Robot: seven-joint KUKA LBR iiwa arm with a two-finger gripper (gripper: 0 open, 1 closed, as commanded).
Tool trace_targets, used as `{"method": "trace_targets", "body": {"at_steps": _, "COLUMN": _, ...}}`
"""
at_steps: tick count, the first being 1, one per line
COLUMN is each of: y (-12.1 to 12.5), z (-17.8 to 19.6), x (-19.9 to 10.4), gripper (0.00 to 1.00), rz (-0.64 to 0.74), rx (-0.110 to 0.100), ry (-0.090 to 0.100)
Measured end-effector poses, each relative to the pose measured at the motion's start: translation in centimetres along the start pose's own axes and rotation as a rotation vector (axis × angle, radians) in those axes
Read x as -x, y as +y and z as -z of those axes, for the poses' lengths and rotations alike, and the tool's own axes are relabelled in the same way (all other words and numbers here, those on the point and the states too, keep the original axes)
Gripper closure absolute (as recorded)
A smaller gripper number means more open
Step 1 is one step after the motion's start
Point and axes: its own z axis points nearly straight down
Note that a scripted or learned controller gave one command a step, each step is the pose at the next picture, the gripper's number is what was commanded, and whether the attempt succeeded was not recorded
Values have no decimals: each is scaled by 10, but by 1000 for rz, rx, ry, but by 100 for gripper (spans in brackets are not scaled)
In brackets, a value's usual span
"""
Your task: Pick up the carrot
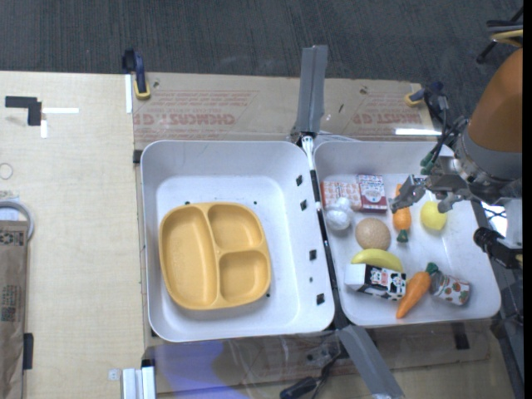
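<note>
Bench [66, 248] boards fill the left side, pale wood with a few black marks and a brown bag edge at the far left. Next comes the left bin [166, 173], white and shallow, and in it lies a yellow tray [216, 256] with three compartments, all bare. A grey divider [312, 81] runs up from the seam between the two bins.

Right bin [490, 302] holds the small things. Nearest the seam sit a red and white box [338, 194] and a white ball [338, 218] just below it. Beside the box is a second red carton [371, 191]. Below these rest a tan egg-like ball [373, 233], then a banana [376, 258] touching a black and white carton [376, 281] under it. The carrot [413, 293] lies tilted at the bin's front, green top up and to the right, its side against that carton and a small can [451, 290] just to its right.

Above the carrot, well apart from it, a small orange fruit [402, 219] and a lemon [433, 216] lie near the gripper [420, 191]. Whether the fingers are apart or together, I cannot tell. The arm [499, 131] reaches in from the right.
</note>
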Motion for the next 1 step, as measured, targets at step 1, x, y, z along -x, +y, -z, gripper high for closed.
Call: {"method": "trace_targets", "body": {"at_steps": 1, "y": 21, "z": -114, "x": 29, "gripper": 0, "rz": -21, "rx": 9, "ry": -2}}
